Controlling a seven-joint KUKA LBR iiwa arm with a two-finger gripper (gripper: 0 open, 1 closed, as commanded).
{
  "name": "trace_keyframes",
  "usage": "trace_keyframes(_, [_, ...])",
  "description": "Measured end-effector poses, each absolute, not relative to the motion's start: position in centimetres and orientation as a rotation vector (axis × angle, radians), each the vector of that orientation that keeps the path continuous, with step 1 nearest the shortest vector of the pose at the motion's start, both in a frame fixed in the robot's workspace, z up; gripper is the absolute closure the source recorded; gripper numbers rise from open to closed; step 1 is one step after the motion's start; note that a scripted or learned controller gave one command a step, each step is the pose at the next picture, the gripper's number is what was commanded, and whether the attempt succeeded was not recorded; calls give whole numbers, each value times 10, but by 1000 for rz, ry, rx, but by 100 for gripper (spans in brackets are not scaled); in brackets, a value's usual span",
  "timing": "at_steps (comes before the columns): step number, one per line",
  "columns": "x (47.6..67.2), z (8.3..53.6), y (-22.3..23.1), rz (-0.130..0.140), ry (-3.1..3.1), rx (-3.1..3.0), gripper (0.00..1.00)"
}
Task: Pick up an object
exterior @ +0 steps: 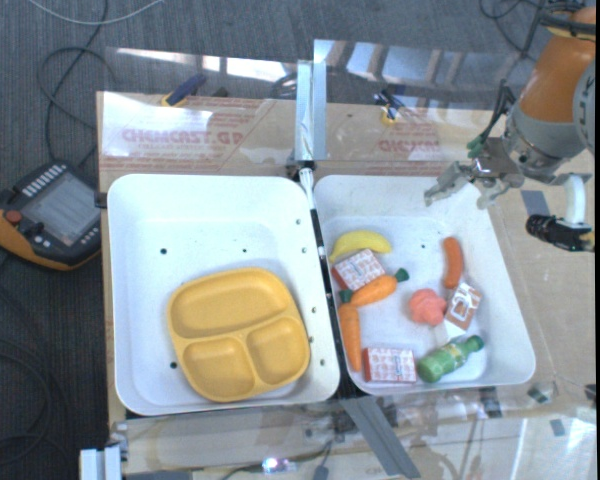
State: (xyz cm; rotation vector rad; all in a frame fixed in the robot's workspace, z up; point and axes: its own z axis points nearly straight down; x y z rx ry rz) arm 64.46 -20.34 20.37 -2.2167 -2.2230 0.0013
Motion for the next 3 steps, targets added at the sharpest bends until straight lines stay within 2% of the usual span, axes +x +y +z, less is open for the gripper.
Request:
trace_keyframes(1, [615,97,-214,-11,-2297,-2144,0])
trace_keyframes(2, [614,105,-215,-7,-2296,-2144,100])
trace_keyframes(3, [612,211,-138,-1,-2408,-2018,100])
